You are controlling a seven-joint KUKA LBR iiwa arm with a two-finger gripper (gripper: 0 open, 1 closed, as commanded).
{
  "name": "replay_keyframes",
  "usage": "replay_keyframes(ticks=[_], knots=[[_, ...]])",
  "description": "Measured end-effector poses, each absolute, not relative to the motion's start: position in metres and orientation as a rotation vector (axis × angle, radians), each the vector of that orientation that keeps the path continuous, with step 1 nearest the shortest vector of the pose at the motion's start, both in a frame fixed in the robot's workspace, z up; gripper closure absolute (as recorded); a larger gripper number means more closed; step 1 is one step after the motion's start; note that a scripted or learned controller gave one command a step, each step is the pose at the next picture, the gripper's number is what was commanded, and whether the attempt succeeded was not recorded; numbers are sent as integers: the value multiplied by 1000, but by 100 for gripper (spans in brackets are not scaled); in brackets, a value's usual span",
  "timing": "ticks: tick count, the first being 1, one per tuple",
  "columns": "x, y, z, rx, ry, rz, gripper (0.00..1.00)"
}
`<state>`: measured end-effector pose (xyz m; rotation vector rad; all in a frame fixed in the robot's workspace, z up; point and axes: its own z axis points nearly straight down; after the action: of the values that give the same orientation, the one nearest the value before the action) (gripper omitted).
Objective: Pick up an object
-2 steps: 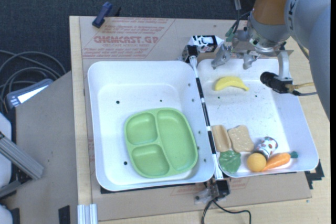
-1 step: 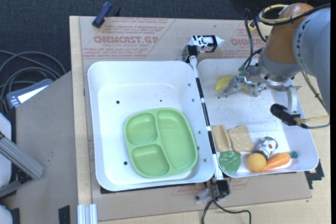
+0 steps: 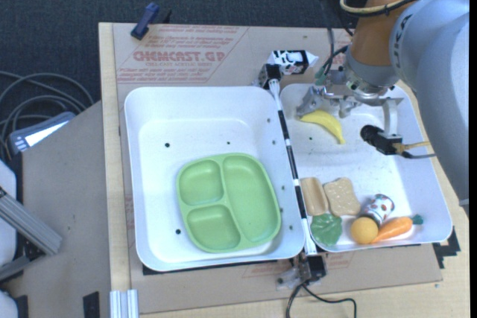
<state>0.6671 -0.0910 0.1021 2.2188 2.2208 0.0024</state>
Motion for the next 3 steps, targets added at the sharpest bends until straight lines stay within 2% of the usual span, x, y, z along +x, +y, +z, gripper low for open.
replay_keyframes(ticks=[1,2,3], knots=[[666,-98,85,2223,2222,-2,0],[667,-97,96,2220,2221,0,100],[667,-97,95,2220,2221,0,0]])
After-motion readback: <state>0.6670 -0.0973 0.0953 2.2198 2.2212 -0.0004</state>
